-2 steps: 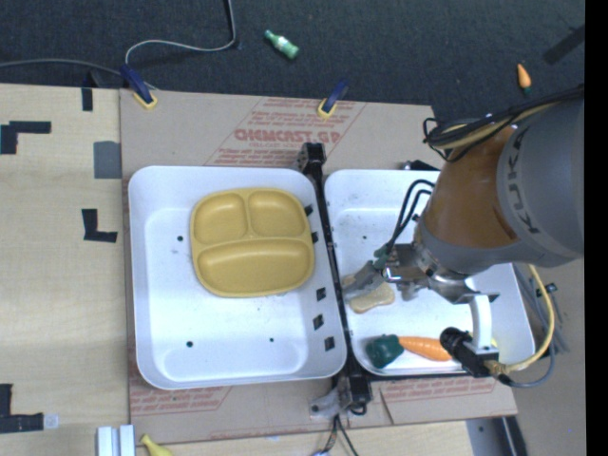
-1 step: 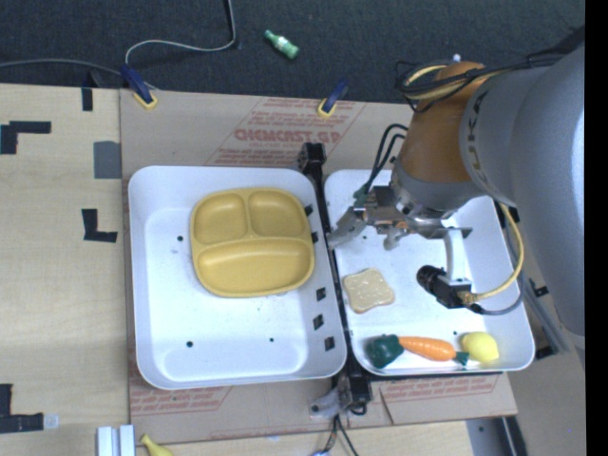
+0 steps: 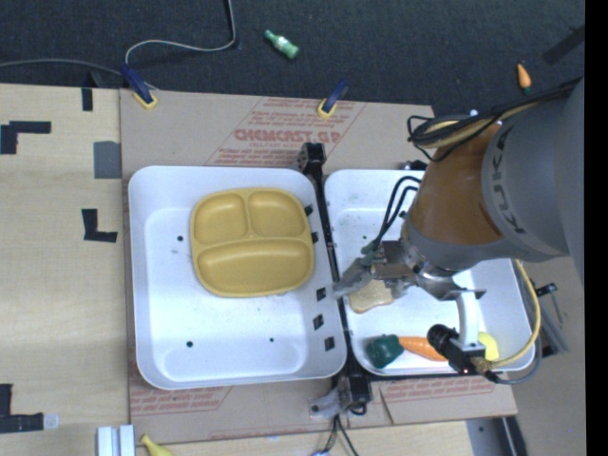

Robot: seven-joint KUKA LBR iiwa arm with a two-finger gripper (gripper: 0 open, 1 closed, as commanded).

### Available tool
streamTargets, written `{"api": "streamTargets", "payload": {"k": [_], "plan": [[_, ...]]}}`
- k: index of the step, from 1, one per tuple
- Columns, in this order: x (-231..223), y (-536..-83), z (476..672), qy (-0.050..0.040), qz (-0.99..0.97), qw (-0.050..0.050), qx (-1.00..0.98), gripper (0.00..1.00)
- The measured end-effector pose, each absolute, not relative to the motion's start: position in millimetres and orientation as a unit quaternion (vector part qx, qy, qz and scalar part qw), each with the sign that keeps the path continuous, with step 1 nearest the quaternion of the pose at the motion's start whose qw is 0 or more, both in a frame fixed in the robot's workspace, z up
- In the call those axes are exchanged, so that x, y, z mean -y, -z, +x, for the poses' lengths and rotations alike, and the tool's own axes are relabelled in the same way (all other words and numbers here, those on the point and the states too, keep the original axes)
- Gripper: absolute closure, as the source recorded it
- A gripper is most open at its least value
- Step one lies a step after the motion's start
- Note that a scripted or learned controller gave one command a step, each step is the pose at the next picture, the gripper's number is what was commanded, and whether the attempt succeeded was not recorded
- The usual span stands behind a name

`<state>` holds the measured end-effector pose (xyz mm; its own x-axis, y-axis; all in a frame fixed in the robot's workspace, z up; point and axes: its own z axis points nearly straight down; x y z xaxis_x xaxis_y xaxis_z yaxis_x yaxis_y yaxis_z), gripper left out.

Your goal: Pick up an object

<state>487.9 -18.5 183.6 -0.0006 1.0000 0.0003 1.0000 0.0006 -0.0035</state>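
Tool (image 3: 372, 275) low in right bin (image 3: 356, 193), right at tan lump (image 3: 370, 297). Can't tell if spread or pinching. Nothing lifted yet; grab and lift left.

A cardboard sheet (image 3: 275, 136) printed with red lettering lay under both white bins (image 3: 152, 283), held at its far edge by two blue-and-yellow clamps (image 3: 141, 91). Beyond it, on the dark carpet (image 3: 399, 27), a small green bottle-like item (image 3: 282, 44) lay near a thin looping cable (image 3: 180, 44). Black tape marks (image 3: 95, 224) dotted the tan surface to the left.
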Motion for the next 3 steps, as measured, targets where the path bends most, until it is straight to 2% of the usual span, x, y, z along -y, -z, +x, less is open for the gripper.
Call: {"api": "streamTargets", "payload": {"k": [3], "plan": [[7.8,-183.8,483.5,-0.0005,-0.707,0.001,0.707,0.0]]}}
